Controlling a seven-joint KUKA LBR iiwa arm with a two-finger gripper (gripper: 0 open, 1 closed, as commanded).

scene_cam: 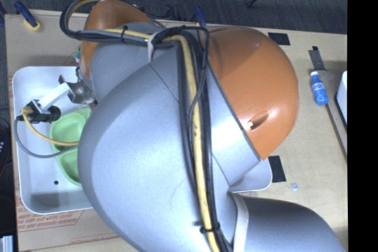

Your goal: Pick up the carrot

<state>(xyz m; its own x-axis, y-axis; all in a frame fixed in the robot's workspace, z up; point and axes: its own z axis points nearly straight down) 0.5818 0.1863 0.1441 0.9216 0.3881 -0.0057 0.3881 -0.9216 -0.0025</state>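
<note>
**Arm over the left bin, carrot hidden from you**

You are looking mostly at the arm (pixel 177 144) itself: its grey body and orange band cover the middle of the bench and much of the left bin (pixel 26 186). The claw (pixel 75 90) sits at the wrist end, over the upper part of that bin. Whether it is spread or pressed together cannot be told from here, nor whether anything sits in it.

Just below the claw lie two pale green items (pixel 69 130), with a yellow cable (pixel 41 133) looping across them and a black connector (pixel 41 114) beside the claw on its left. No carrot can be made out; it is likely under the arm's bulk or beneath the wrist.

To do this step well, do not trust a blind close. Judge the grasp only when the arm lifts and you can see what is between the tips. Watch that the green items are not taken by mistake, and that the cable does not snag on the bin wall.
</note>
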